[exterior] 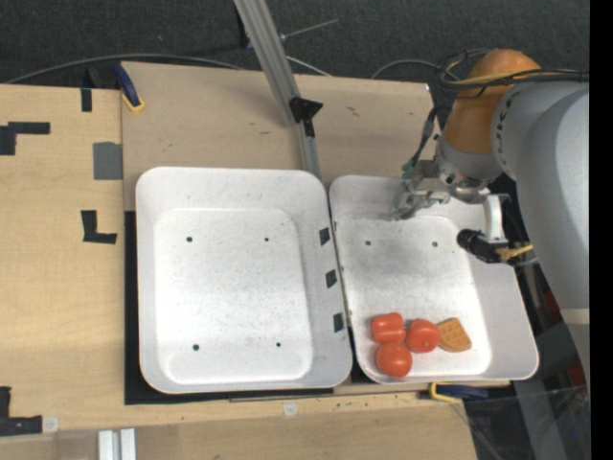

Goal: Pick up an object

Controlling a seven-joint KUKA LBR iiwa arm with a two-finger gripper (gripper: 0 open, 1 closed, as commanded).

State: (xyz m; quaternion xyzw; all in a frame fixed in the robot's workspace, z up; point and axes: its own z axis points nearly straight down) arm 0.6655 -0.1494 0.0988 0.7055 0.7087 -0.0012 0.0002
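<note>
I see the hand (414, 199) over the far edge of the right bin (498, 300), and I cannot tell its state. It sits well apart from the pile, likely between tries. Three tomatoes (393, 343) and one orange block (454, 334) huddle along the bin's near edge, touching. I count two bins; the left bin (230, 276) lies beside it.

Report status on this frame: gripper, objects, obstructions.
Gripper at far edge of right white bin, nothing seen held. Three round red objects and orange-brown piece clustered at near end. Path between looks unobstructed.
</note>
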